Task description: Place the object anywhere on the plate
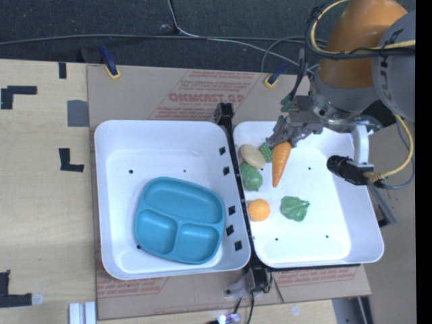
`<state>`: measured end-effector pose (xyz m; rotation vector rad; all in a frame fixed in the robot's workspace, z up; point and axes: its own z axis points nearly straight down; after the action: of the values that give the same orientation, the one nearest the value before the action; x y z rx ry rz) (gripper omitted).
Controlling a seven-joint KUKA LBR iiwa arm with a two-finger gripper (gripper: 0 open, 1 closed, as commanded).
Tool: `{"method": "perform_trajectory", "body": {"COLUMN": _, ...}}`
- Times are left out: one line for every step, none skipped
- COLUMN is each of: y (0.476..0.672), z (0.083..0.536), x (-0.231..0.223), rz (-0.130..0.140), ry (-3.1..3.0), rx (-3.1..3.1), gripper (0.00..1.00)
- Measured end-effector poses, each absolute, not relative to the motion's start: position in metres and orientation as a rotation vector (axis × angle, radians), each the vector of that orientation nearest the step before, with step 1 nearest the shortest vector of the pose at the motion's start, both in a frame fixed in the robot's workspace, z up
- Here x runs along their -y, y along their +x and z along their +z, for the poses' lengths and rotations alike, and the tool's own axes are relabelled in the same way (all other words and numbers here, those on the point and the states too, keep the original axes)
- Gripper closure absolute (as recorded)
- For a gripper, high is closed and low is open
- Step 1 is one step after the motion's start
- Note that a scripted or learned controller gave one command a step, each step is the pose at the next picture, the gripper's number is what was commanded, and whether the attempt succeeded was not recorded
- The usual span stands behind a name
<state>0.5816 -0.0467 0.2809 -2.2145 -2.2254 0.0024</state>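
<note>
A blue plate (179, 220) with three compartments lies in the left bin (115, 154). In the right bin, my gripper (283, 140) hangs over the upper left part and is shut on the top of an orange carrot (279, 164), which points down and to the left. The carrot's tip reaches toward the bin floor; I cannot tell whether it touches. The plate is well to the lower left of the gripper, across the divider between the bins.
The right bin (337, 235) also holds a beige potato-like piece (252, 155), a green piece (252, 177) below it, a small orange fruit (258, 210) and a green leafy piece (294, 208). Black clips line the divider (235, 201). Cables hang beside the arm.
</note>
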Motion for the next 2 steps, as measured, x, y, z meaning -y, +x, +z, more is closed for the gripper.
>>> {"method": "perform_trajectory", "body": {"y": 0.566, "z": 0.258, "x": -0.009, "rz": 0.004, "ry": -2.214, "rx": 2.225, "gripper": 1.0}}
{"method": "perform_trajectory", "body": {"y": 0.555, "z": 0.25, "x": -0.05, "rz": 0.004, "ry": -2.216, "rx": 2.224, "gripper": 1.0}}
